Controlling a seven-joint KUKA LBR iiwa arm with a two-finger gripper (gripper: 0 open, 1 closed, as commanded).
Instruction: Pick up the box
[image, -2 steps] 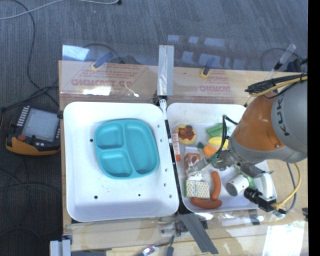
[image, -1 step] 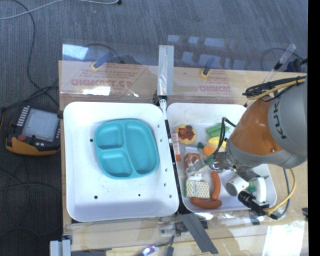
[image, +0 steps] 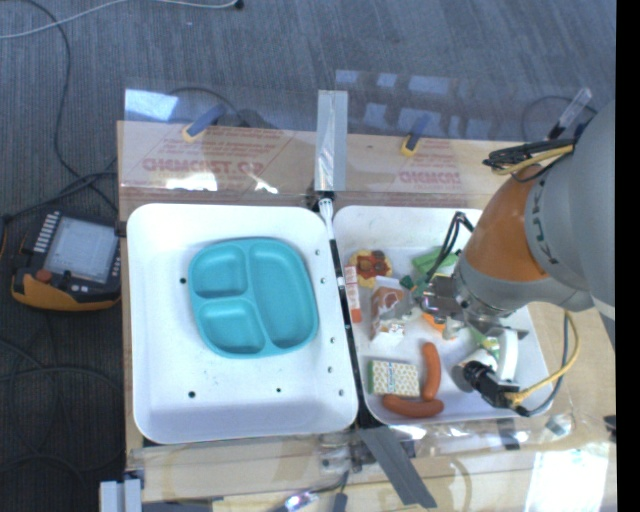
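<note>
Two white bins sit side by side on the desk (image: 150, 160); the task's thing is in the right bin (image: 540, 345), near-left part.

Near first: a reddish sausage (image: 412, 405) lies along the near wall of the right bin. Just beyond it sits the box (image: 393, 377), small, flat, with a green-white checked print, lying face up on the bin floor. A second sausage (image: 431, 367) stands lengthwise just right of the box, close to or touching it; I cannot tell which.

Box judgement: looks like light cardboard, stiff enough on its edges, but it could crush if squeezed hard. The printed face is probably slick. Lying flat, it is best taken across its short sides, left edge to right edge, though the sausage on the right crowds that side.

Middle: the hand (image: 445, 300) hangs over clutter of wrapped snacks (image: 385, 305), beyond the box and not on it. Cannot tell its finger state; the wrist body hides it. Nothing is seen held.

Far: an orange-red packet (image: 372, 264) and something green (image: 432, 262) lie near the far wall.

Left bin (image: 160, 400): a teal divided tray (image: 252, 296), well apart from the box.
</note>
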